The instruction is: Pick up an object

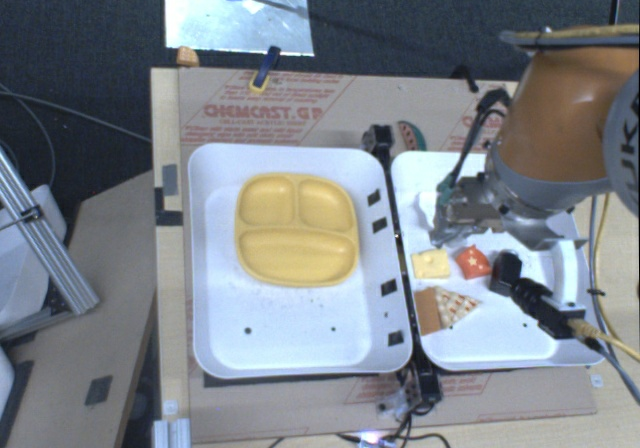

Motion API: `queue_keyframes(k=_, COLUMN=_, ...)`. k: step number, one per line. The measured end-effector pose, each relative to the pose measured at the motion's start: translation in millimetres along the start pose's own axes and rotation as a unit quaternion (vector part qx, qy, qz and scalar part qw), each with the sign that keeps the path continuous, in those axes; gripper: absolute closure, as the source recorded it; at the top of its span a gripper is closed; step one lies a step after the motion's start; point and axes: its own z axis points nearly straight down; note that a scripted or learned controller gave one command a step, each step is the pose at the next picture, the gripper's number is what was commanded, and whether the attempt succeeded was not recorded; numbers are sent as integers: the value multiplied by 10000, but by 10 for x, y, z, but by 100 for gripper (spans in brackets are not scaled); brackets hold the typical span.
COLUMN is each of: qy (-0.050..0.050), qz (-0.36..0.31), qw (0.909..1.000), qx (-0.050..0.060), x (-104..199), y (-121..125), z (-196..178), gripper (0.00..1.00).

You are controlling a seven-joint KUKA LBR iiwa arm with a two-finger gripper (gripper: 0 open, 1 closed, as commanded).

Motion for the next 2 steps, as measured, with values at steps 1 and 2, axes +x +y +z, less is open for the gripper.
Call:
queue_keyframes(k=1, qy=1, qz=3, qw=10000, qx=31, x=652, y=145, z=441, gripper=100)
queue_keyframes(k=2, qy=3, qz=7, qw=10000, qx=2, x=812, y=-6, z=-326, gripper=100)
